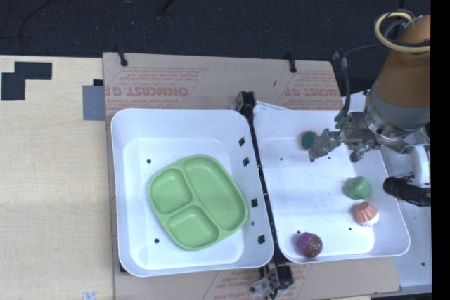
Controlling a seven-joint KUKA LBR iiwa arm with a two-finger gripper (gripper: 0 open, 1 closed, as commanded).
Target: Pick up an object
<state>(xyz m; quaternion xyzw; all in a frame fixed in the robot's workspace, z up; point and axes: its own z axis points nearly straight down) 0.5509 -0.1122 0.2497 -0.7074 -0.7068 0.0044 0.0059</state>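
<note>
The two-finger hand is seen low over the right shallow white plastic bin, just beside a small dark-teal rounded object near the bin's far wall. Whether it is released or clenched cannot be told, and nothing is seen held in it.

A miss is judged likely: the teal object looks rounded and could be nudged away or pinned against the wall if the hand is lowered off-centre. The wall behind it leaves little room for a finger.

More open floor is left around the green lump, the orange-and-white ridged piece and the magenta ball, the last lying near the front rim. The left white bin holds a green divided plate.
</note>
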